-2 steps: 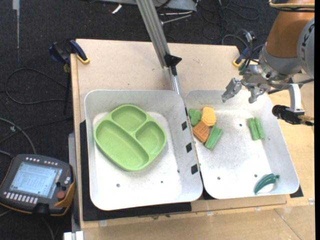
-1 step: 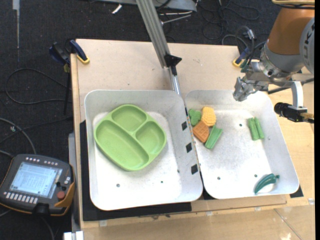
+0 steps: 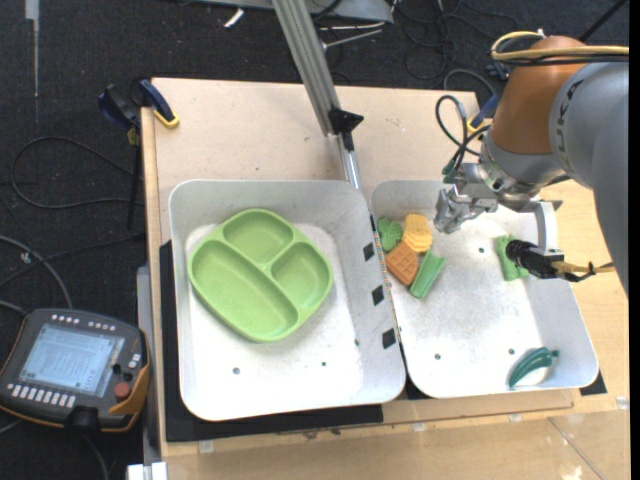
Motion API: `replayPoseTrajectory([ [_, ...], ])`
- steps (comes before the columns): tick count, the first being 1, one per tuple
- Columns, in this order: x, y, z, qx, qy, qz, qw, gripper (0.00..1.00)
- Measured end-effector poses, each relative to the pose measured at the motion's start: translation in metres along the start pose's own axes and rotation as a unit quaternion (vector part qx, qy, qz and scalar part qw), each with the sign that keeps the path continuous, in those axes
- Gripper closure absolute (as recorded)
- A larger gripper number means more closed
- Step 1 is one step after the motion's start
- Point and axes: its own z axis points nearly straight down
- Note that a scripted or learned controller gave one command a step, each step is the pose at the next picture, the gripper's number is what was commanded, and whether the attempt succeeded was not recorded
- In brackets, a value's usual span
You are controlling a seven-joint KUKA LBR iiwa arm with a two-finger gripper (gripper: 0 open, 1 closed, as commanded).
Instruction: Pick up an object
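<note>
Right bin, toy cluster just left of pincer (apart)

The arm was a thick, rounded grey body with a broad orange band above the wrist. A yellow cable looped over the top of the band, and thin black cables curled beside it. Below the band sat a metallic silver wrist section, ending in a small grey gripper.
</note>
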Motion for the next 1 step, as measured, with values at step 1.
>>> replayPoseTrajectory([
  [1,-0.0593,-0.0106,0.0638,-0.003,-0.001,0.005,1.0,1.0],
])
